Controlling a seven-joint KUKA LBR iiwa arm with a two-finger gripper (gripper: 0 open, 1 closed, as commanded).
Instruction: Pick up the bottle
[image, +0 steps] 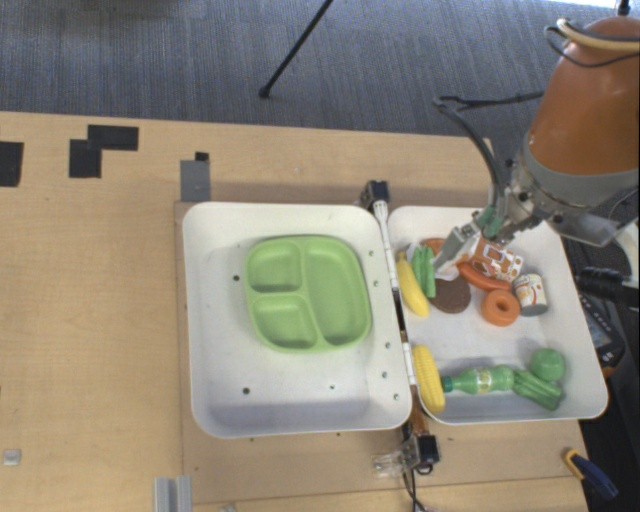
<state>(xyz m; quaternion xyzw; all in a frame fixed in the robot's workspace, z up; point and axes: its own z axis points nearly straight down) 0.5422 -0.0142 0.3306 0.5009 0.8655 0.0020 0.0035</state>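
The bottle (481, 381) is green and clear with a label, and it lies on its side near the front edge of the right bin (585, 345). My gripper (473, 236) hangs over the back of that bin, well behind the bottle, above a red and white carton (498, 261). Its fingers are spread open and nothing sits between them. The orange band of the arm (585, 95) rises at the upper right.
Around the bottle lie a yellow corn cob (428, 378) on its left and a green vegetable (545, 375) on its right. Further back are an orange ring (499, 308), a small can (530, 292), a brown disc (452, 297), a green pod (424, 271) and a yellow banana (410, 286). The left bin (215, 400) holds a green divided plate (305, 292).
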